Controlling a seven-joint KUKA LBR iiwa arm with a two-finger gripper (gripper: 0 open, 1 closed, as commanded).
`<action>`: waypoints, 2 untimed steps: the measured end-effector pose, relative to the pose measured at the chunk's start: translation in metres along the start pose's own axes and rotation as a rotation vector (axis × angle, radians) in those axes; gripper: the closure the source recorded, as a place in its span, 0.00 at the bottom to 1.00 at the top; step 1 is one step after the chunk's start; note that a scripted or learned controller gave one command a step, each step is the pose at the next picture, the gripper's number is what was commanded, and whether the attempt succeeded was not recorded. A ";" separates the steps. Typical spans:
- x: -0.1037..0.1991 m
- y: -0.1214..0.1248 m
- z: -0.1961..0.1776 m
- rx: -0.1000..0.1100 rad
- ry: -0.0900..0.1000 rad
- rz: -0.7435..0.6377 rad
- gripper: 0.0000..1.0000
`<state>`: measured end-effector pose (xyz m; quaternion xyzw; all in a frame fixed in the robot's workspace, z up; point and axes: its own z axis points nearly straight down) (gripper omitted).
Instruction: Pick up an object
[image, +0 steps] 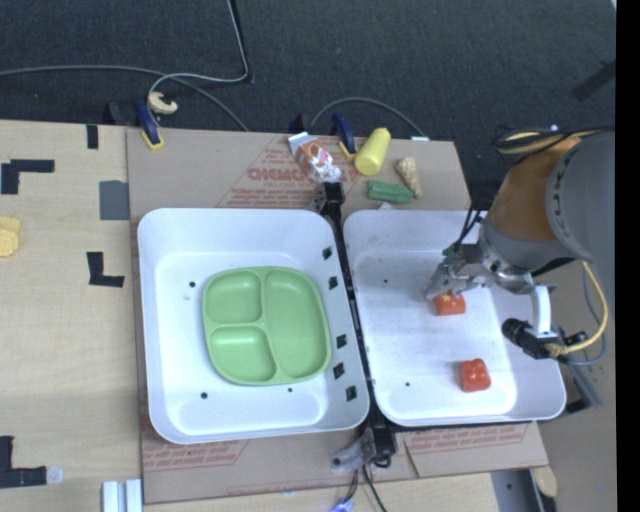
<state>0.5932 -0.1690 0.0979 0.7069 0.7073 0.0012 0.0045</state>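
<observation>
Reaching in from three o'clock, the arm (560, 205) hangs low over the right bin (400, 395). Its jaws (452, 284) sit just above a small orange-red block (449, 305) near the bin's centre; open or closed, I cannot tell. Best to centre squarely over that block before closing. Another red block (474, 375) lies toward five o'clock.

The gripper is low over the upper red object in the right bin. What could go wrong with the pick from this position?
1. The gripper sits at the upper edge of the red object, not centred, so it may push the object aside.
2. The grasp is not confirmed, so lifting may bring up nothing.
3. The second red block lies near the right bin's front wall.
</observation>
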 end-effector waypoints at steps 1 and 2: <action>0.064 -0.054 -0.008 0.011 0.006 -0.001 1.00; 0.145 -0.038 -0.087 0.009 0.006 -0.002 1.00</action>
